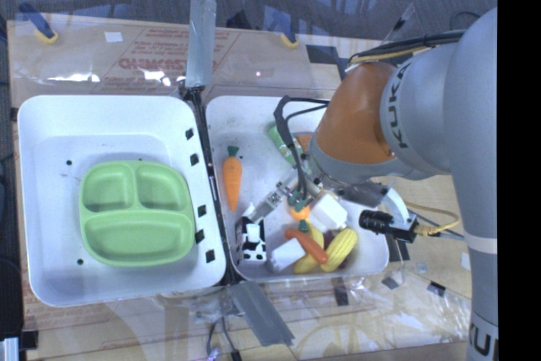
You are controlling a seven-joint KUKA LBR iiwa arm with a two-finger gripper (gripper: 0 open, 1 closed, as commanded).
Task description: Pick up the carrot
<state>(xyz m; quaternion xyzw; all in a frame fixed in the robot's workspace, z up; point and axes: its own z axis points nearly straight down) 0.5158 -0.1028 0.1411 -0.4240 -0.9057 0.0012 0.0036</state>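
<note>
Looming largest and closest to the lens, the grey arm (473, 131) with its orange band (359, 118) reaches in from the right and covers much of the right bin's back half.

Now scan from the left. You have the left bin (51, 139) holding a green divided plate (135, 211), lying flat near the bin's middle, three compartments facing up. A grey strip (201, 42) runs up the counter (84, 46) from the seam between the two bins.

Cross the seam into the right bin (254, 110). The carrot (232, 176) lies on its own close to the left wall, orange body pointing toward you and its green top away, nothing touching it. Nearer you, by the front wall, sits a black-and-white cow-patterned block (253, 242).

Right of that comes a crowded pile: a white block (287, 253), a second, smaller carrot-like orange piece (308, 244) lying slanted across it, a yellow corn cob (341, 248), and another yellow piece (308, 264) beneath. A green item (283, 139) is partly hidden under the wrist at the back.

The end effector (296, 197) is low over that pile, well right of the lone carrot; you cannot tell from this view how it is set, and nothing is seen held in it.
</note>
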